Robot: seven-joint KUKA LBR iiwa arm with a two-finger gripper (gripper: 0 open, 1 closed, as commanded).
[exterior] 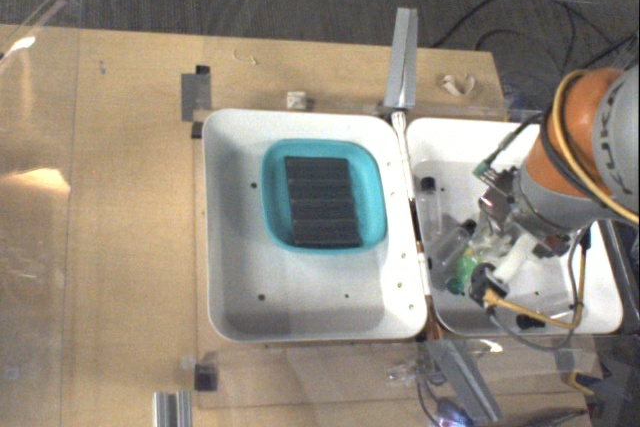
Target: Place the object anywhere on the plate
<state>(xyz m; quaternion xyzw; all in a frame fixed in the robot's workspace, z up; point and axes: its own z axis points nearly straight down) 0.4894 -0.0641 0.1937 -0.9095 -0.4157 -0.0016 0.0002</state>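
A teal plate (374, 205) with a dark ribbed centre lies in the upper middle of the left bin (240, 285). In the right bin (452, 147) a small green object (467, 273) lies near the front left corner, partly hidden by the arm. My gripper (461, 258) hangs low over that corner, right at the green object, with the grey and orange arm (585, 150) behind it. I cannot make out whether the object is between the fingers.
A divider wall (410, 215) separates the two bins. A small black item (428, 183) sits in the right bin's upper left. A yellow cable (520, 313) loops along the right bin's front. A metal post (402, 60) stands behind the bins.
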